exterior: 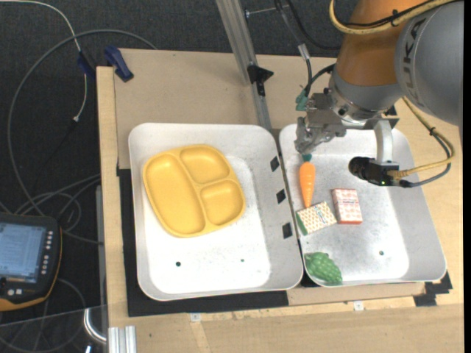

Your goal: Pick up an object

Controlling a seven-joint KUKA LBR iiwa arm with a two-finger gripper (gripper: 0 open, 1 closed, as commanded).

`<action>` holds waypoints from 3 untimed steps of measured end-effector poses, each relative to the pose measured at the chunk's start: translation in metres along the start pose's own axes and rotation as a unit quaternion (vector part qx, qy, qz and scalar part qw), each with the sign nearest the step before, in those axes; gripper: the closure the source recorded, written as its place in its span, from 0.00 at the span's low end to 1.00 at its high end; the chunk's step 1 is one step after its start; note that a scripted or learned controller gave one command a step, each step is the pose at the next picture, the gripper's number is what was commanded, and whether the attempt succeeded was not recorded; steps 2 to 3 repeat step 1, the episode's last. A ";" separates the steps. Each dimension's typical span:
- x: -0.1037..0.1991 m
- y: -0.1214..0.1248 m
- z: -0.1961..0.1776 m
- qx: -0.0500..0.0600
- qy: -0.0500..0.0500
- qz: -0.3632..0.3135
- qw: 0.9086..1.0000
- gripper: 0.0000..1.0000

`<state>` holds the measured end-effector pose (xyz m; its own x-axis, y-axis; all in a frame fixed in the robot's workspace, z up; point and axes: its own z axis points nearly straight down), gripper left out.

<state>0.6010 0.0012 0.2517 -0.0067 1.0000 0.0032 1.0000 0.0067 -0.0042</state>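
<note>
On the wooden surface point(184, 79) we count two white bins side by side. Nearest to us, the right bin point(412, 234) holds four items: one green leafy piece point(324, 268) at its front edge, one patterned packet point(316, 217), one red-and-white box point(347, 206) just beside that packet, and one orange carrot point(307, 182) lying lengthwise behind them. The left bin point(213, 267) holds one yellow divided plate point(193, 190) with three compartments. Farther back, the tool point(309, 147) hangs directly above the carrot's green top; we cannot tell whether it is open or closed. One metal pole point(239, 31) rises behind the bins. One handheld screen unit point(26, 256) lies off the surface at left.
</note>
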 end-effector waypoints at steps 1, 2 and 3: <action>0.053 -0.002 -0.005 -0.002 0.000 0.000 1.000 1.00; 0.053 -0.002 -0.005 -0.002 0.000 0.000 1.000 1.00; 0.053 -0.002 -0.005 -0.002 0.000 0.000 1.000 1.00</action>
